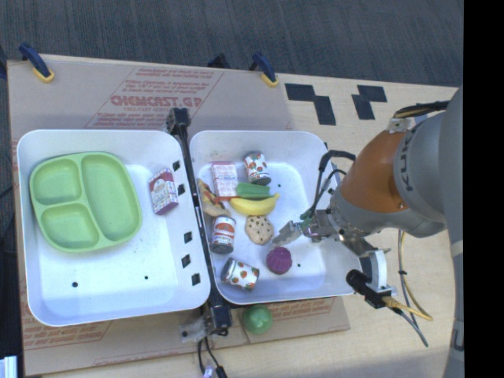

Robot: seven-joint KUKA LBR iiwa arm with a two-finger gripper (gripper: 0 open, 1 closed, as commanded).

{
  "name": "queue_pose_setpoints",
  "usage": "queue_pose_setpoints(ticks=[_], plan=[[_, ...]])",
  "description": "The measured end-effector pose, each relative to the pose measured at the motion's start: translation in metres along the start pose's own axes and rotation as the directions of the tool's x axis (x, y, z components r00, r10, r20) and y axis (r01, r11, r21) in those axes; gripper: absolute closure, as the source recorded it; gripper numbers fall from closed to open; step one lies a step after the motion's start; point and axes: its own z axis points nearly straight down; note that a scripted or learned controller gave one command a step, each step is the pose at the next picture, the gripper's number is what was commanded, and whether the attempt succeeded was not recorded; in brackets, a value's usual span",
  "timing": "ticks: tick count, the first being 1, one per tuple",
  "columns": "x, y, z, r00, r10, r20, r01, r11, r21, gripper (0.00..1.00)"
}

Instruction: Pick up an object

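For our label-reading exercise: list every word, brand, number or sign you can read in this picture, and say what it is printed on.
"CHEMCAST GP", roughly, in red on the brown cardboard sheet under the bins; the first word reads more surely than the last letters.
Smaller red lines above and below it: too blurred to read.
Labels on the red packet in the left bin, the carton and the small cans in the right bin: too small to read.

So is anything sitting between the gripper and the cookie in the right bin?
Nothing visible. The gripper sits low in the right bin, just right of the cookie, with bare bin floor between them. The purple ball lies below that line.
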Motion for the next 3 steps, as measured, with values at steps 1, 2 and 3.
queue_pose_setpoints(ticks=[1,2,3], plan=[[0.000,0.001,-0.011,1.000,-0.006,0.002,0.006,1.000,-0.001,1.00],[0.025,0.018,-0.132,1.000,0.000,0.002,0.000,1.000,-0.006,1.00],[0.011,0.098,-0.160,1.000,0.001,0.001,-0.001,1.000,-0.005,1.00]])
